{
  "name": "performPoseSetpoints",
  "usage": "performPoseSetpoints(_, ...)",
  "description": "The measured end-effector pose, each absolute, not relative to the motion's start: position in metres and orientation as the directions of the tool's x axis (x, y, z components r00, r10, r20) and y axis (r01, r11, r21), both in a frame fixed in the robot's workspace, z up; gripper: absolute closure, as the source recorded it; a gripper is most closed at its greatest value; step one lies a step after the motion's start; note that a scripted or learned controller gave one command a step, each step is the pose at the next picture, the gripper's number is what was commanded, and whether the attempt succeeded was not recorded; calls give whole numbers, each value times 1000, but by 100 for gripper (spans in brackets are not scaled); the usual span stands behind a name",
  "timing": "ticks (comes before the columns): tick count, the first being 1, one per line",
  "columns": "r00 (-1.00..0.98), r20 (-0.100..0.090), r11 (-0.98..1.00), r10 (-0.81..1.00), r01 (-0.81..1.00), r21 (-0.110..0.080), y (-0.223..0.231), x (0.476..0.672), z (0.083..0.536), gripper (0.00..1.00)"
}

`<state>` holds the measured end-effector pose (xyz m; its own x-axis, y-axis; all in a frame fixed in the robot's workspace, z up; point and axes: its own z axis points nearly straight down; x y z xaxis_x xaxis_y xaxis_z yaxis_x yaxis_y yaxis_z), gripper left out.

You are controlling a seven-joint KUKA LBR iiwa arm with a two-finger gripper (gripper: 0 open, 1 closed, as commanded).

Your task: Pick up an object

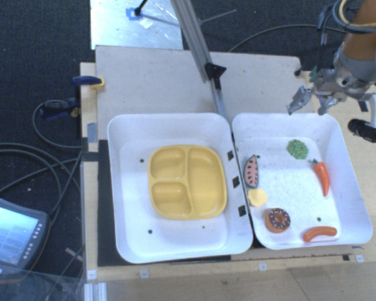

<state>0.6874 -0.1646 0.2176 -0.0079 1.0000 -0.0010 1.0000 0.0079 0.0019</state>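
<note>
Two bins point(175, 127), claw point(309, 101) (open) above rim.

A pale wooden bench point(163, 80) carries two shallow white bins, touching side by side: the left bin point(128, 231) and the right bin point(354, 212). A blue-and-yellow clamp point(88, 81) grips the bench's far left edge.

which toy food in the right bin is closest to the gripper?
The green broccoli, alone near the bin's far edge, just below the gripper. The carrot lies farther down; watermelon, donut and sausage farther still.
</note>
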Motion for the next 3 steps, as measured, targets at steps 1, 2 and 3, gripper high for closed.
performPoseSetpoints(1, -9, -2, 9, 1000, 1000, 2, -165, 687, 218, 0)
performPoseSetpoints(2, -8, 0, 8, 1000, 1000, -3, -167, 689, 155, 0)
performPoseSetpoints(3, -9, -1, 9, 1000, 1000, -2, -162, 691, 113, 0)
